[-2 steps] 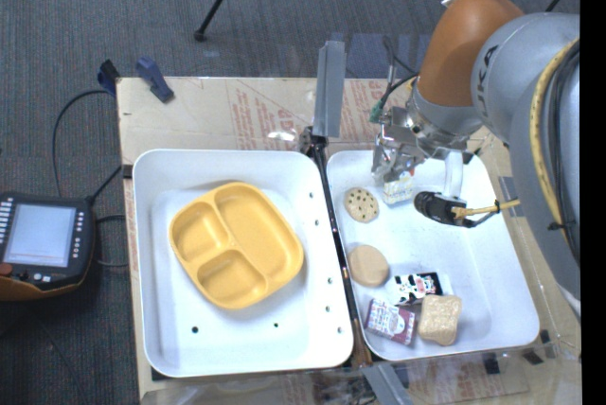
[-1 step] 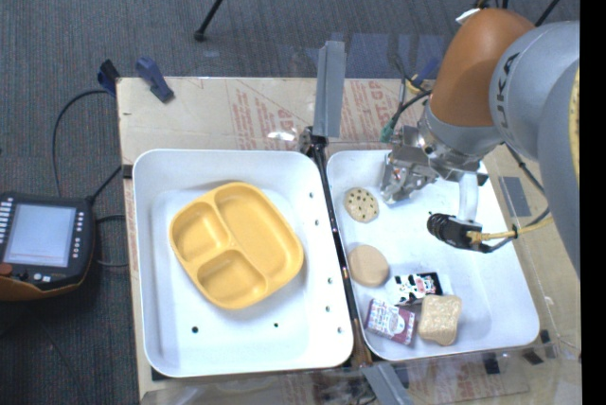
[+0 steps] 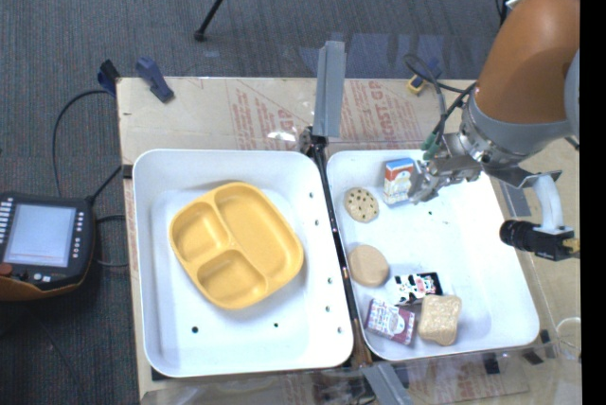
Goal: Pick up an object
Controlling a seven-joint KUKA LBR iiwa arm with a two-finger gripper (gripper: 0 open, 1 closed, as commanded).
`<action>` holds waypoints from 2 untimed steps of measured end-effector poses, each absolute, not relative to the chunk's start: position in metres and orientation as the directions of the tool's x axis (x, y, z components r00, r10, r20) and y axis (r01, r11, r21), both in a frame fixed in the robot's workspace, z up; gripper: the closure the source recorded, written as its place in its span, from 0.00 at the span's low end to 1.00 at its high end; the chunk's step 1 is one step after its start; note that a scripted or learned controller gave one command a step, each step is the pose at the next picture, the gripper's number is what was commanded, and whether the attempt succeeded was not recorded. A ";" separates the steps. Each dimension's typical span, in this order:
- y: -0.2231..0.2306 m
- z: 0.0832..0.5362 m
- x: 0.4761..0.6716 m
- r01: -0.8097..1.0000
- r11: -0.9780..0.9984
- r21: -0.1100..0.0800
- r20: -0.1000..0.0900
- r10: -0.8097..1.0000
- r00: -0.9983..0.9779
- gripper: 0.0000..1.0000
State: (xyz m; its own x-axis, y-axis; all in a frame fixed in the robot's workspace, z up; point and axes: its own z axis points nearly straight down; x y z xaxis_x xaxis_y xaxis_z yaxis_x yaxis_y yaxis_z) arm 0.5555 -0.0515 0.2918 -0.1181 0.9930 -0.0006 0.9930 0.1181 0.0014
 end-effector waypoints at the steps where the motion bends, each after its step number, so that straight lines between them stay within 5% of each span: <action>1: -0.085 0.164 0.621 0.996 0.084 -0.018 0.003 0.996 -0.084 1.00; 2: -0.069 0.187 0.603 0.949 0.315 -0.002 0.001 0.949 -0.315 1.00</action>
